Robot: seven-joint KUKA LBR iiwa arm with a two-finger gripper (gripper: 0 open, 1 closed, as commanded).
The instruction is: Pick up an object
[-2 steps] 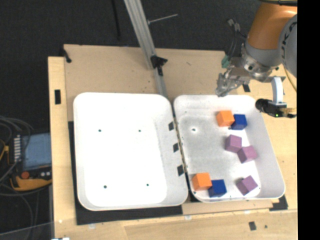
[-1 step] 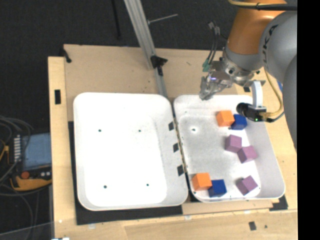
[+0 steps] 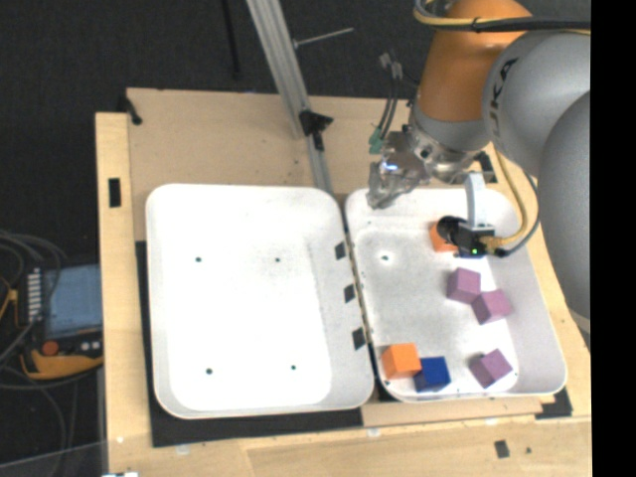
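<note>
My gripper (image 3: 382, 195) hangs over the far left corner of the right bin (image 3: 397, 266), below the orange wrist band. No object shows under it. Several blocks lie in that bin. An orange block (image 3: 401, 359) and a blue block (image 3: 432, 374) touch each other at the near edge. Two purple blocks (image 3: 463, 285) (image 3: 491, 306) sit side by side at mid-right, and a third purple block (image 3: 490, 367) rests in the near right corner. A small orange piece (image 3: 441, 237) lies behind them, partly hidden by a black cable fitting (image 3: 467, 235).
The left bin (image 3: 243, 296) lies beside the right one, with small black clips (image 3: 350, 291) along their shared edge. A slanted metal pole (image 3: 288, 78) rises behind the bins. The grey arm (image 3: 542, 117) covers the far right.
</note>
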